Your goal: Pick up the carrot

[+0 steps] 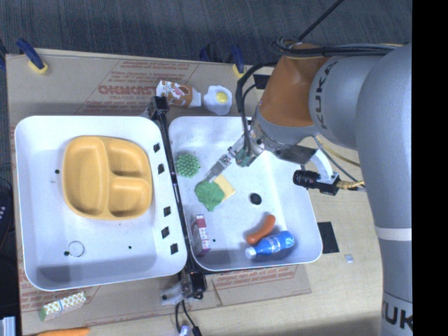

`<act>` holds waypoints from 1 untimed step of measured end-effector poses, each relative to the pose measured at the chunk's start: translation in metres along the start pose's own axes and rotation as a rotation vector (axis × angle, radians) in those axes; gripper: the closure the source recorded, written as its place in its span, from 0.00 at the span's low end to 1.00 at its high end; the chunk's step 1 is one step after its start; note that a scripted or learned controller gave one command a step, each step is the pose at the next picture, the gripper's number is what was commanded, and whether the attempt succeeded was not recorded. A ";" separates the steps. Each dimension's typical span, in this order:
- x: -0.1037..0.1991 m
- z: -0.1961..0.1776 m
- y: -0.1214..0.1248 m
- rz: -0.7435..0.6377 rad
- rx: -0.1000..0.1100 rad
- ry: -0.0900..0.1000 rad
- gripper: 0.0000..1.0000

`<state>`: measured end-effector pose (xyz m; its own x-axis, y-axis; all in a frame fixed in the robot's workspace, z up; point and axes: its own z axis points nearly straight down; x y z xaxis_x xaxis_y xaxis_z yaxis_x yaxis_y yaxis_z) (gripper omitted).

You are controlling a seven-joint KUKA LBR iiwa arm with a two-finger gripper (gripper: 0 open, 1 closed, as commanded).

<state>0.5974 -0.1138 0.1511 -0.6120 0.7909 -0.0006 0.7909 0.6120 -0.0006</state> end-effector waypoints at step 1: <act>0.014 0.033 0.008 0.013 0.002 0.002 0.00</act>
<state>0.5951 -0.0982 0.1181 -0.6014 0.7990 0.0019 0.7990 0.6014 -0.0029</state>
